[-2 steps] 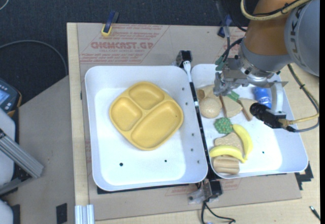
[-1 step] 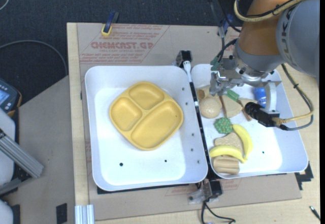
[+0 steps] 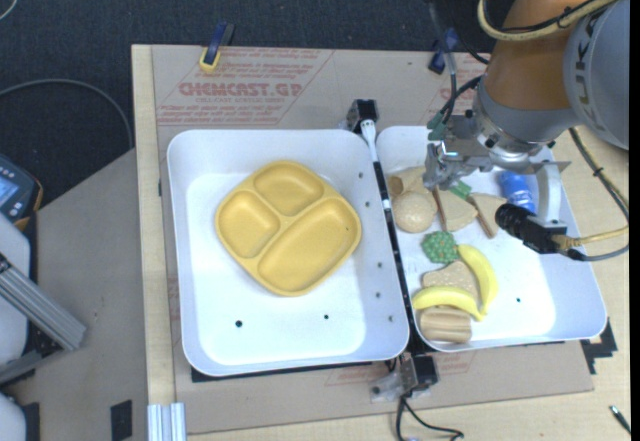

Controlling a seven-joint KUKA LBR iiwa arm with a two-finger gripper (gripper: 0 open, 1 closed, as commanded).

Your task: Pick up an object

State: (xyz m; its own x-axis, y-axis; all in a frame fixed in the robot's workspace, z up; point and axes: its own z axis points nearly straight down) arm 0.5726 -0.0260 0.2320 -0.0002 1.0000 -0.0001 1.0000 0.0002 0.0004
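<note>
- Claw (image 3: 440,172) is low over the back-left part of the right bin (image 3: 575,314), arm (image 3: 545,39) coming in from the right.
- Can't tell how far the claw is open; nothing seen held in it.
- Just in front of the claw: a tan round piece (image 3: 412,212), touching or nearly so, with a flat beige piece (image 3: 458,214) beside it.
- Further forward, apart from the claw: green piece (image 3: 439,247), banana (image 3: 478,274), toast-like slice (image 3: 452,281), bun-like item (image 3: 444,326) at the front rim.
- Blue item (image 3: 518,191) sits right of the claw, partly under the arm.
- Left bin (image 3: 200,329) holds a yellow divided tray (image 3: 288,226), well apart from the claw.
- Both bins sit on the counter (image 3: 160,89).
</note>
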